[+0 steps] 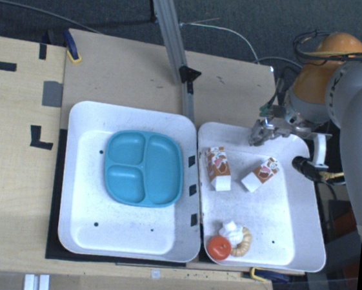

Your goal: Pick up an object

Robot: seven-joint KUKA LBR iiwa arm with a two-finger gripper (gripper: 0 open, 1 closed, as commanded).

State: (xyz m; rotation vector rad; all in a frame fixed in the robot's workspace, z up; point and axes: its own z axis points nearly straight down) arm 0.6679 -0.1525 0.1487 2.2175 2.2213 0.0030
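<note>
Hand hovering above right bin

The right bin [300,242] is holding two small cartons [218,167] [260,174] and a toy dessert [228,241], all lying loose for picking. The hand [261,132] is hanging over the far rim, carrying nothing; its opening is impossible to judge

The arm [358,96] was cut off by the right edge. The gripper [260,132] was too small and blurred to read its fingers.

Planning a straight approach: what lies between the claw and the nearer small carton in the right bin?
In the camera view, bare white bin floor lies between the claw and the small carton.
</note>
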